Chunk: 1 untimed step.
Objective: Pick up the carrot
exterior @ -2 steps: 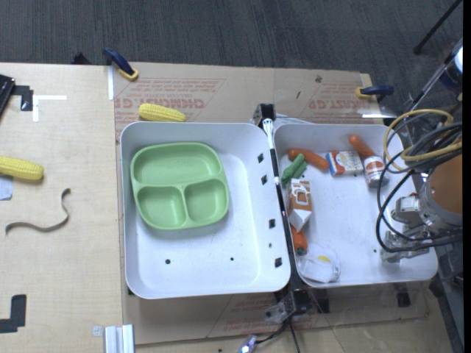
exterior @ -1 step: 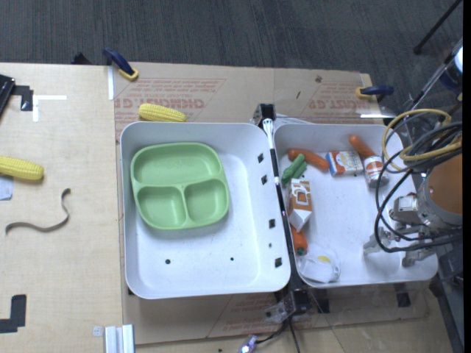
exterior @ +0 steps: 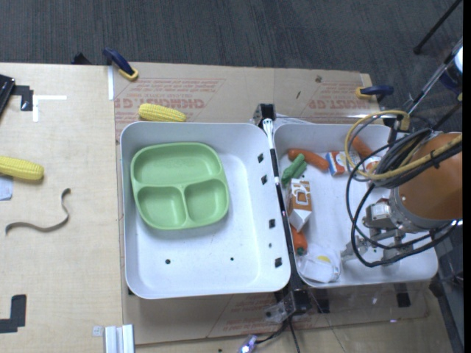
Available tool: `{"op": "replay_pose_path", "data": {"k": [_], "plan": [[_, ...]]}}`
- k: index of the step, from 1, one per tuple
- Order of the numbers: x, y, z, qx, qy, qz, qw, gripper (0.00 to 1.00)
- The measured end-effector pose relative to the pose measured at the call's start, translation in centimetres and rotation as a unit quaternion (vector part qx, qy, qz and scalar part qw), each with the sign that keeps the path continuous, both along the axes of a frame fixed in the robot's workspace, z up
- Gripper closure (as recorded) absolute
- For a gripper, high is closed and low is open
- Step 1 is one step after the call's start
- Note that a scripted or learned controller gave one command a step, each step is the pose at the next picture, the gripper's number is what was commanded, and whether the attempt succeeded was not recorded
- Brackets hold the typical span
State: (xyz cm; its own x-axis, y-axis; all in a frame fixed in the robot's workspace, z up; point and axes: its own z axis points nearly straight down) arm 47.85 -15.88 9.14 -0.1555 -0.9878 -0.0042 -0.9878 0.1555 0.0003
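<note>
An orange carrot (exterior: 309, 158) lies at the back of the right bin (exterior: 331, 219), next to a green vegetable (exterior: 293, 169). A second orange piece (exterior: 298, 240) lies against the bin's left wall, nearer the front. Another orange end (exterior: 360, 146) pokes out behind the cables at the back right. The arm, with its orange band (exterior: 434, 186), hangs over the right half of this bin. Its gripper (exterior: 377, 235) points down under the wrist, to the right of and nearer than the carrot, with looped cables across it.
A green divided plate (exterior: 179, 184) sits in the left bin (exterior: 199, 271). In the right bin lie a small carton (exterior: 300, 201), a striped packet (exterior: 338, 162) and a white object (exterior: 320, 267). Corn cobs (exterior: 162, 112) (exterior: 20, 169) lie outside the bins.
</note>
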Motion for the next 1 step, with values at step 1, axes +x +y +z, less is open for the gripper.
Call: {"op": "replay_pose_path", "data": {"k": [1], "plan": [[5.12,-5.39,0.11,-0.0001,-0.002,-0.1,0.995,0.0]]}}
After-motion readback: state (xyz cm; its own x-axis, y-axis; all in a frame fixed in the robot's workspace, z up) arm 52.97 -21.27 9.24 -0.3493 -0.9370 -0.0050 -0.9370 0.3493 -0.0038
